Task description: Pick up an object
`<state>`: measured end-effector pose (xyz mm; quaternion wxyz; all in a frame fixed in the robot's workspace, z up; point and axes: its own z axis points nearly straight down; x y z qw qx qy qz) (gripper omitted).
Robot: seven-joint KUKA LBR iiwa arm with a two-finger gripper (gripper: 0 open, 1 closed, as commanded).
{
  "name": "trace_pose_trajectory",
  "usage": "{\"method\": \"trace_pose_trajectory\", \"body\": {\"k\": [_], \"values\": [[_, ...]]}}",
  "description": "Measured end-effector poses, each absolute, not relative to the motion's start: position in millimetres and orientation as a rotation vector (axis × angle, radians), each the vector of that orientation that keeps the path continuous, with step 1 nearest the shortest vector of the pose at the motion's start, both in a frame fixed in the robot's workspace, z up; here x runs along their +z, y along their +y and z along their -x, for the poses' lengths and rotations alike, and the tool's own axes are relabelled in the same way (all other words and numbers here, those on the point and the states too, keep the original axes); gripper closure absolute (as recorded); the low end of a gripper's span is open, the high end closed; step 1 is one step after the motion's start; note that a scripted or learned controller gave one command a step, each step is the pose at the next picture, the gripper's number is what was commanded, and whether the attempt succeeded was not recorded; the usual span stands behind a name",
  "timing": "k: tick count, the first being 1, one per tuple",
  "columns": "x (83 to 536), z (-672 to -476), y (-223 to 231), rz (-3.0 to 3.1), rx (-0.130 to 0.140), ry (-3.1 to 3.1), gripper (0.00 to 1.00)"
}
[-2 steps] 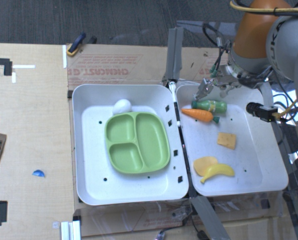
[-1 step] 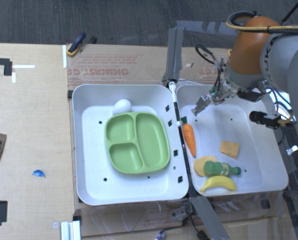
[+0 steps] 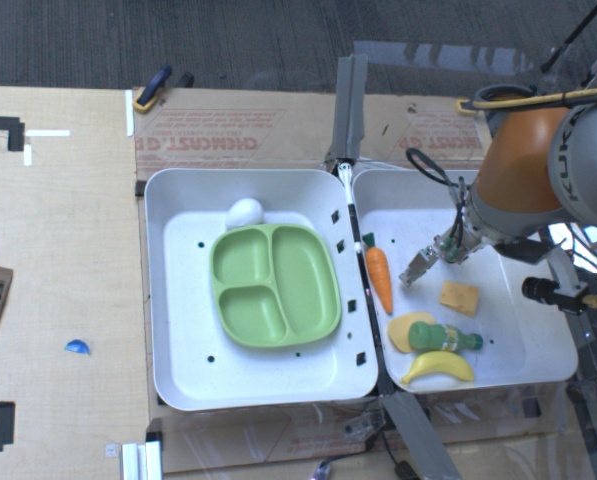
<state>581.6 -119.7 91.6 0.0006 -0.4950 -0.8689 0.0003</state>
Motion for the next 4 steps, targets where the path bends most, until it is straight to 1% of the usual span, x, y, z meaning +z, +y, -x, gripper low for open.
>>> {"method": "trace_pose_trajectory", "body": {"k": [1, 2, 3, 4], "values": [[91, -506.1, -109, 1.699, 0.001, -2.641, 0.00], [100, -507.1, -110, 1.706, -0.001, -2.637, 1.00], [100, -507.0, -110, 1.705, 0.000, -2.638, 0.00], [91, -488.4, -109, 2.320, 0.003, -2.113, 0.00]]}}
